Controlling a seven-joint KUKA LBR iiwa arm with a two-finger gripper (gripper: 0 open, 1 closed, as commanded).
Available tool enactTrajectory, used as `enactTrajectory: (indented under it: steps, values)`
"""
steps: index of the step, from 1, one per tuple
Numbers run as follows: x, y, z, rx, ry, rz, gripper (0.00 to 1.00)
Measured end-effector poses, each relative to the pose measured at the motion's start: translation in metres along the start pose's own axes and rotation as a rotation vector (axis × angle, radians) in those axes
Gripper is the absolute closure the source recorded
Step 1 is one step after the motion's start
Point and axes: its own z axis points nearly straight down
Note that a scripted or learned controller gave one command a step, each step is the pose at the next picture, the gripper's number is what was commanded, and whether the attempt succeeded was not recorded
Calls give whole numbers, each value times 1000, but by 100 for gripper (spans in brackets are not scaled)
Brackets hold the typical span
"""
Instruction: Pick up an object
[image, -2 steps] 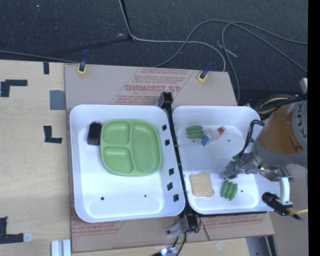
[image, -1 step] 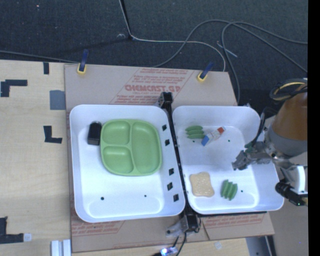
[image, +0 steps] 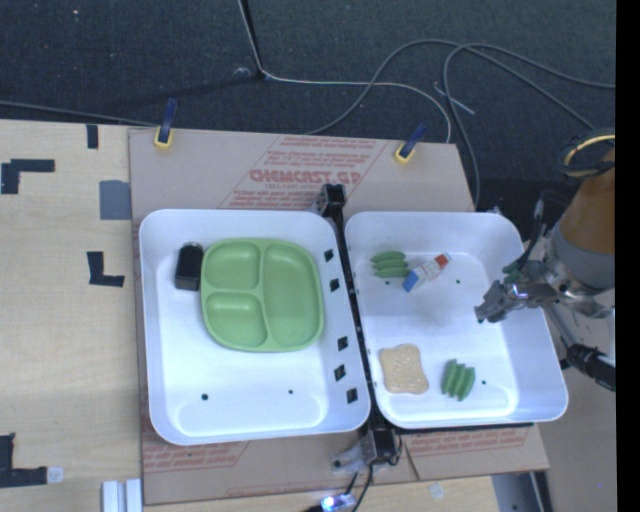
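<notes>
So, right bin (image: 500, 235) as reference: gripper (image: 494, 307) sits over its right side, jaw opening not readable — nothing visibly between the fingers. Toward the bin's divider side lie green pods (image: 389, 264) and a small red-white-blue item (image: 424, 272); toast slice (image: 403, 369) and more green pods (image: 458, 380) near the front wall. Bin middle is bare white floor. Left bin (image: 165, 330) — green divided plate (image: 263, 295), black block (image: 188, 266) touching its edge.
</notes>
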Motion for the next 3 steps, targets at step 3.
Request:
enactTrajectory:
  steps: [3]
  values:
    - [89, 40, -53, 5, 3, -4, 100]
